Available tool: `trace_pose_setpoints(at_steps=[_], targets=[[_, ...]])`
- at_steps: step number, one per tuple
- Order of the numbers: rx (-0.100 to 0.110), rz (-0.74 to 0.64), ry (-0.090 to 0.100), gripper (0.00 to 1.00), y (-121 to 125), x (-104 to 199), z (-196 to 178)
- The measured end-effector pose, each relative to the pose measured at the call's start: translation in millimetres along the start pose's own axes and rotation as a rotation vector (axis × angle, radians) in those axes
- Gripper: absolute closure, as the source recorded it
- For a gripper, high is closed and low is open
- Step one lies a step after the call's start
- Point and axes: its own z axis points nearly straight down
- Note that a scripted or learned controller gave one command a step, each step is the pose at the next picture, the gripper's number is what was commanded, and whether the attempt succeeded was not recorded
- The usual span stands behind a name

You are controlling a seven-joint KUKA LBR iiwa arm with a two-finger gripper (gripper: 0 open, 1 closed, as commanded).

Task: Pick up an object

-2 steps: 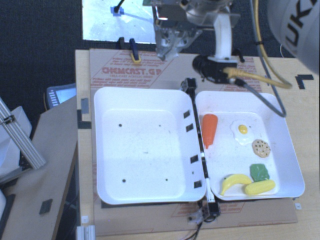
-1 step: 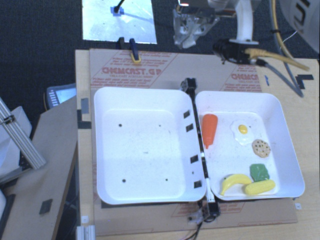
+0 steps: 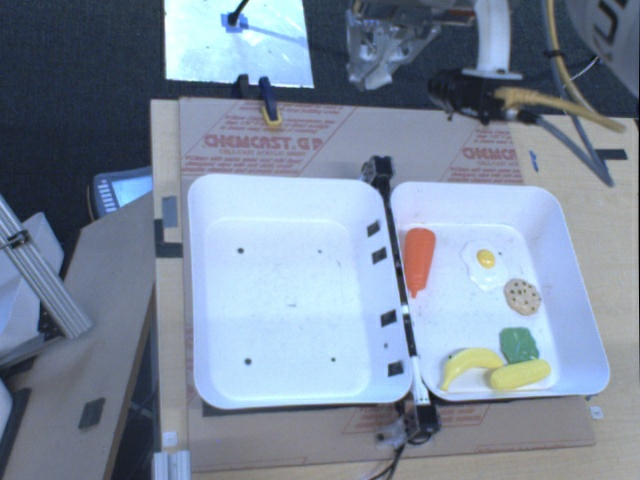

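Note:
The right bin (image 3: 560, 228) holds several toy foods. An orange carrot (image 3: 417, 259) lies by its left wall. A fried egg (image 3: 485, 264) sits in the middle, with a round cookie (image 3: 521, 296) just to its lower right. Near the front lie a green piece (image 3: 518, 343), a yellow banana (image 3: 466, 365) and a yellow corn-like piece (image 3: 520, 373). My gripper (image 3: 378, 56) hangs high beyond the far edge of the bench, well apart from all of them, with nothing held in it.
The left bin (image 3: 205, 268) stands beside the right one, joined by black clips (image 3: 385, 258) along the middle wall. A yellow and black clamp (image 3: 268, 103) sits at the bench's far edge. A shiny metal plate (image 3: 235, 28) lies on the floor behind.

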Motion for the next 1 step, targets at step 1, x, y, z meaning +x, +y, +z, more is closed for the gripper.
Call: trace_pose_setpoints(at_steps=[1], targets=[[0.007,-0.007,0.000,1.00,-62.6,38.6,11.6]])
